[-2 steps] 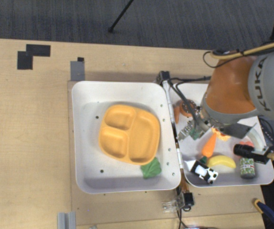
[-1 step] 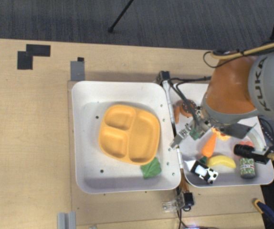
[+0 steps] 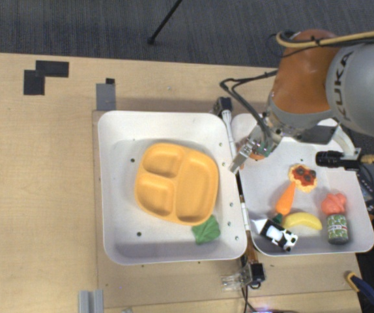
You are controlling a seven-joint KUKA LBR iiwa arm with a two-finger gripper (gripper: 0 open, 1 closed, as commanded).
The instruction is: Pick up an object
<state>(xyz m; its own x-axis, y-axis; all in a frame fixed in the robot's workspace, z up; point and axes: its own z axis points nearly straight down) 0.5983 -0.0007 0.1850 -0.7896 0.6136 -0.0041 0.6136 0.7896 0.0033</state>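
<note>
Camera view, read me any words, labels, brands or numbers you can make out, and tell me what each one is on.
"KU": large dark letters on the grey arm, cut off by the picture's edge.
Green can in the right bin: it has a label, but the print is too small and blurred to read.
Nothing readable on the yellow plate, the toy food, or the bench.

The gripper (image 3: 242, 158) is too small and blurred to make out how it stands. Behind it, the arm (image 3: 343, 77) runs off the right edge and hides the far wall of the right bin (image 3: 363, 243). Well below the gripper, a green piece (image 3: 206, 230) covers the yellow tray's (image 3: 176, 182) near corner. The black-and-white toy (image 3: 279, 235) is too small to identify.
</note>
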